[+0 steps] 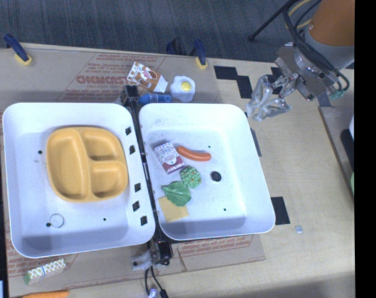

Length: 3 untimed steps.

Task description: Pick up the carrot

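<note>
My gripper (pixel 267 104) hangs at the upper right of the frame, just outside the top-right corner of the right bin (pixel 256 185), its pale fingers spread apart and nothing between them. The carrot (pixel 193 154) lies well to the left and below me, in the upper middle of that bin's floor, long axis running nearly left to right with a slight downward tilt toward its right end. Its left tip sits just beside the red-and-white packet (pixel 166 156), and the bumpy green piece (pixel 190 177) sits right under it, so the approach matters. I reckon the clean way is to come down over the carrot's middle or a touch right of it, away from the packet, and turn my wrist so the fingers straddle its narrow width, one above and one below in the frame. The dark round spot (pixel 216 177) lower right is apart enough not to bother me. I should stay wide open until I'm low, since a round carrot may roll off a shallow pinch.
</note>
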Each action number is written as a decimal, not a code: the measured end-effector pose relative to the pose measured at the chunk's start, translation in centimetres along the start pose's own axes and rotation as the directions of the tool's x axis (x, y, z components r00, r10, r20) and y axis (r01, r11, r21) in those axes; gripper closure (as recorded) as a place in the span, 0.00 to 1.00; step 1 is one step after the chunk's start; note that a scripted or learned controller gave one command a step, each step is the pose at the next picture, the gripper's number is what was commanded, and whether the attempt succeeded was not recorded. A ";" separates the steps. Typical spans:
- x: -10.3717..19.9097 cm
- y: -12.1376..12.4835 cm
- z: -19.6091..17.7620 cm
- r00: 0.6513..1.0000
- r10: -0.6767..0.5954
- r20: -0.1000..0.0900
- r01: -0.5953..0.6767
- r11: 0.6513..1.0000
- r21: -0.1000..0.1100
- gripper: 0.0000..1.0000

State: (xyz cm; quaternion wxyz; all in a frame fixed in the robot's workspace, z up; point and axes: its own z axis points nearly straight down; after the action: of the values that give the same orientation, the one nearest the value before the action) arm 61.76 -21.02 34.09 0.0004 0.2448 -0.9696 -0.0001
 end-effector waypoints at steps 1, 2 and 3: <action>-1.2 -0.7 -10.2 0.937 -0.349 0.003 0.349 0.937 0.004 1.00; 1.2 0.6 -0.7 0.697 -0.717 0.000 0.717 0.697 -0.001 1.00; 0.7 0.4 -12.9 0.398 -0.917 0.000 0.917 0.398 0.003 1.00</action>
State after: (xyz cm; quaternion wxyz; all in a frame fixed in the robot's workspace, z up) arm 61.02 -21.03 46.95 -0.0007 0.7366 -0.6763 0.0008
